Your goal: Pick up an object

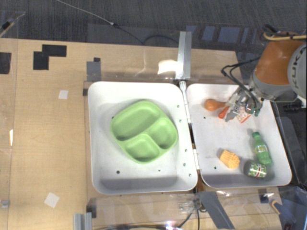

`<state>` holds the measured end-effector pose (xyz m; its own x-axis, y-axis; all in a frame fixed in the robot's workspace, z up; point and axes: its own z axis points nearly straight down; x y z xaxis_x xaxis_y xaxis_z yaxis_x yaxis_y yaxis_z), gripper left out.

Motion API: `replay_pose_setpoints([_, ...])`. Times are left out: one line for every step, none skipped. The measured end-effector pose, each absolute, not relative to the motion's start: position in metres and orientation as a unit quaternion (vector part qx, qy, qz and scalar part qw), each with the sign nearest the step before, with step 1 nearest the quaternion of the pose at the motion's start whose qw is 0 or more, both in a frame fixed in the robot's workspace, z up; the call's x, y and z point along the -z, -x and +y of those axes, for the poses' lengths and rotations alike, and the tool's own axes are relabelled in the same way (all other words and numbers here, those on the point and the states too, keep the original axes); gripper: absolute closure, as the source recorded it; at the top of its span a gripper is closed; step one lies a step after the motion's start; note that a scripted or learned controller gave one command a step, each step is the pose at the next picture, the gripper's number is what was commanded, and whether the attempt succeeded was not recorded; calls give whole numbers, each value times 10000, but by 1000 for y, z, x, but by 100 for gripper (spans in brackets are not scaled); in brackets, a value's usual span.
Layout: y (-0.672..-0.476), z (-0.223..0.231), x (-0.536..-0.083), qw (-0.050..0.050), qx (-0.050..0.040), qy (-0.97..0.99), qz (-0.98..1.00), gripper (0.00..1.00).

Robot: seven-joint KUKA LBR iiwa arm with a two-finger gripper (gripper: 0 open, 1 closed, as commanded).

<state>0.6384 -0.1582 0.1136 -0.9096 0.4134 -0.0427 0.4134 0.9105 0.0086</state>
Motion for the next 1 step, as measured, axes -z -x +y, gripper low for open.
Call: replay_pose_setpoints([-613, -75, -188, 51, -20, -3327, 9430, 100])
